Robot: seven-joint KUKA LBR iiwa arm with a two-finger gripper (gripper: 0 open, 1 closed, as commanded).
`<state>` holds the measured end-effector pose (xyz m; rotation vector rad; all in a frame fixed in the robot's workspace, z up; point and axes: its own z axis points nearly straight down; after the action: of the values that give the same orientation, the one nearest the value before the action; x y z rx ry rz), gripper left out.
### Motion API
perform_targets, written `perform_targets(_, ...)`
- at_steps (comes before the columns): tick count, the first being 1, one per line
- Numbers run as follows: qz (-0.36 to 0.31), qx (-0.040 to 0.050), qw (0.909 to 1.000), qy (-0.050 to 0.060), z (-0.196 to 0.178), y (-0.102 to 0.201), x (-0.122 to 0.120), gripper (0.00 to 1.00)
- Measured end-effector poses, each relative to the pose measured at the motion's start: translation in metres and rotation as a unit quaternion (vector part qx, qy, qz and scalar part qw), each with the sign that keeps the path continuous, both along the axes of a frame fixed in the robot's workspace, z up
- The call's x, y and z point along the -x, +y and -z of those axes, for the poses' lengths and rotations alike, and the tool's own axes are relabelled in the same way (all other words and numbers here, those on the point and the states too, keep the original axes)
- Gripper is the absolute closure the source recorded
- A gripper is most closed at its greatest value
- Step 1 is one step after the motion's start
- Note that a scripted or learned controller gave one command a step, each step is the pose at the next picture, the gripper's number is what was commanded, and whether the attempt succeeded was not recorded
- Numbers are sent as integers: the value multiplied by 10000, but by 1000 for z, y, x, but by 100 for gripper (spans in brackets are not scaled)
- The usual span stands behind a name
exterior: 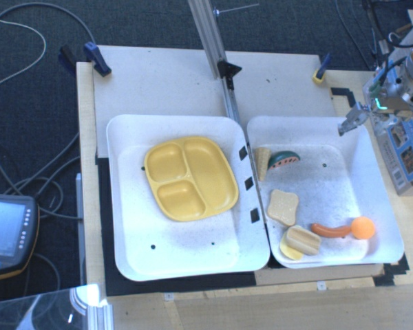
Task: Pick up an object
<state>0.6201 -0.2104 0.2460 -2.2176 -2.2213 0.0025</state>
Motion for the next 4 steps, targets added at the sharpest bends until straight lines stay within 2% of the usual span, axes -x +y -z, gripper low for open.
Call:
perform_targets(2,6,-8,10000,22,122,-1,-5,0)
perform_targets(3,4,-6,10000,15,155,0,-4,0)
perform_targets(4,1,1,10000,-13,141,-1,-6,100)
